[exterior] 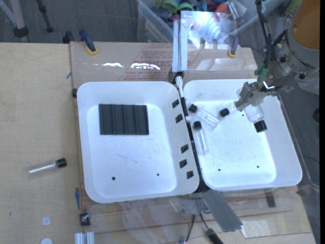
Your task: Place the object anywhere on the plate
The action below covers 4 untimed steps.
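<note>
Two white bins sit side by side on the bench. The left bin [86,136] holds a dark ribbed plate [124,119] lying flat in its upper left part, plus a couple of small dark specks near the front. The right bin [284,156] holds several clear vials with black caps: one vial [205,118] lies near the divider with its cap toward the upper left, its long axis running diagonally down to the right; a second vial [200,139] lies just below it, nearly along the divider, cap at the top; a loose black cap [224,113] rests to their right. The arm [304,29] reaches in from the upper right, its wrist tilted down and to the left over the right bin's upper right part. The gripper [249,99] is there, and a capped vial [256,120] lies just below it, cap toward the lower right; whether the pincer is apart or closed cannot be told from here. Another vial [46,166] lies on the bench left of the bins, cap to the right.
</note>
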{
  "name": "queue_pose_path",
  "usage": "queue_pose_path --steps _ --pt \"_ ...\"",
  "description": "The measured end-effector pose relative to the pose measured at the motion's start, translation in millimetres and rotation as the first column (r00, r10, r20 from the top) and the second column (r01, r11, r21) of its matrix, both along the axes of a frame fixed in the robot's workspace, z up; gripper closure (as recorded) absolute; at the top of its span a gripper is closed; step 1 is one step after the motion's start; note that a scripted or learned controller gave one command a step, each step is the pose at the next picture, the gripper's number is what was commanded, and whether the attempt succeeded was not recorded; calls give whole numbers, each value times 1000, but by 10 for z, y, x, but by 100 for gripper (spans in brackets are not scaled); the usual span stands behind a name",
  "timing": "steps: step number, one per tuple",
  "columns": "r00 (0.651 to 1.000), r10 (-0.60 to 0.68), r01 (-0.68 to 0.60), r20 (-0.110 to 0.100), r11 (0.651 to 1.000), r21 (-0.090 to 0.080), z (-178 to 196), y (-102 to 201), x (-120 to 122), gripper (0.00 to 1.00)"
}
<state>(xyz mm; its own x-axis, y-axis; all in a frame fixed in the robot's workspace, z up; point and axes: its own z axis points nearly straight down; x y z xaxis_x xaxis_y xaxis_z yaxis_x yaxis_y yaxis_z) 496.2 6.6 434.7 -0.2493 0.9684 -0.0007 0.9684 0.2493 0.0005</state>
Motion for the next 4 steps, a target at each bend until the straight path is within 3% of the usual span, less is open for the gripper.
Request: queue_pose_path --steps 1,2,3,4 --pt "878 478 -478 5 878 -2 4 503 794 100" --pt "838 546 -546 5 838 -1 5 1266 979 100" --pt "717 697 -697 6 717 -2 6 1791 1433 100" --pt "208 978 -978 1 208 0 -861 2191 1233 100"
